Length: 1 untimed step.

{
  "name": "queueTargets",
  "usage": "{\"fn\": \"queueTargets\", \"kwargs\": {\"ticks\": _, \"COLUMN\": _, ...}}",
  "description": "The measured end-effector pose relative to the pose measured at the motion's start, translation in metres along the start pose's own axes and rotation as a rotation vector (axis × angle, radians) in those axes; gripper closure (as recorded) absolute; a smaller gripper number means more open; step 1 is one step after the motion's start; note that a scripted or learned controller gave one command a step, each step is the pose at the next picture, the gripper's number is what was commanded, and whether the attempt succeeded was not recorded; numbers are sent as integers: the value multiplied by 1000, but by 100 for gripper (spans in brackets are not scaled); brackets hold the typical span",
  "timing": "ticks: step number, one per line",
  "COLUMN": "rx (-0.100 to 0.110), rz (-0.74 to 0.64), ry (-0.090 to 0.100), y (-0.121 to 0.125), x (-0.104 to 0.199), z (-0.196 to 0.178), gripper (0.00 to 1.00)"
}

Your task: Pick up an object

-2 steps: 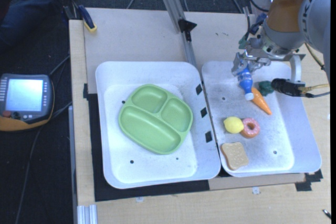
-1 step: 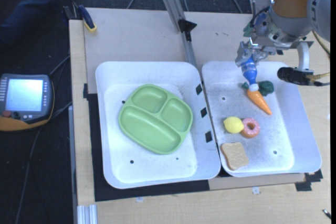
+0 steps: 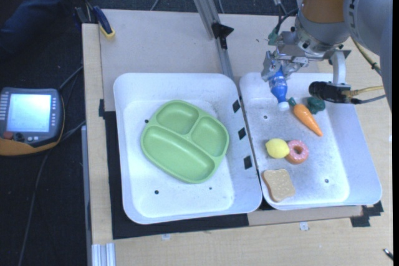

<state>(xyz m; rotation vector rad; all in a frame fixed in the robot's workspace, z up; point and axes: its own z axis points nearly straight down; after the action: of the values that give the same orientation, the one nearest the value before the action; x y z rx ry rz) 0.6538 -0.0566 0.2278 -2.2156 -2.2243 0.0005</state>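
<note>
Hanging over the far corner of the right bin [image 3: 361,152], my claw [image 3: 278,75] has its fingers clamped on a small blue bottle [image 3: 279,89] — the bottle hangs tilted from my fingertips, its white cap [image 3: 284,105] pointing down toward the bin floor. Whether the cap touches the floor I cannot tell.

Just beside the bottle, on the side away from the other bin, lies an orange carrot [image 3: 307,118] with its green top [image 3: 316,104] turned toward me and its tip pointing away. A little farther from my claw, toward the near edge of the bench, sit a yellow lemon [image 3: 277,147] and a pink frosted doughnut [image 3: 297,151], touching each other. Beyond those, close to the bin's near wall, a slice of bread [image 3: 278,184] lies flat, apart from the rest.

Across the divide, well away from my fingers, the left bin [image 3: 134,196] holds a single thing — a green tray [image 3: 184,141] with three compartments, lying flat and turned at a slant in the middle of the floor. All three of its compartments look bare.

Farthest from me, off the bench on the far side of the left bin, a handheld pendant [image 3: 29,118] with a lit screen rests on the dark floor.
</note>
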Motion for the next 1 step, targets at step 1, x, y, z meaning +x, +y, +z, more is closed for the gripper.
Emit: {"fn": "queueTargets", "kwargs": {"ticks": 1, "rx": 2, "rz": -2, "ry": 1, "y": 0, "x": 54, "z": 11, "gripper": 100}}
